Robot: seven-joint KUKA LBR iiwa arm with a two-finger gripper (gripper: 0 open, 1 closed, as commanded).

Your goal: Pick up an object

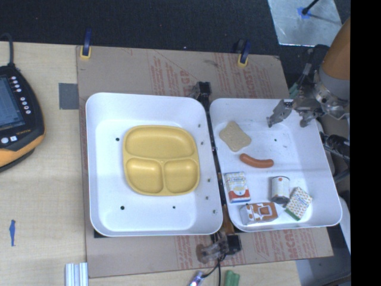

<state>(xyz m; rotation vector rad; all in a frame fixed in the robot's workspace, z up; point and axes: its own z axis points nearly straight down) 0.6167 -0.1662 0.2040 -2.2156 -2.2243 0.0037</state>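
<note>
Right bin [309, 154] holds sausage [257, 160] below-left of open, empty tool [292, 119].

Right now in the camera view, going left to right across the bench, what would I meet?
Handheld control pendant → yellow divided plate in the left bin → bread slice → sausage → small can → gripper over the right bin.

Light was bright and even from above; the two shallow white plastic bins [149, 222] looked slightly washed out, shadows were faint, and detail seemed soft.
</note>
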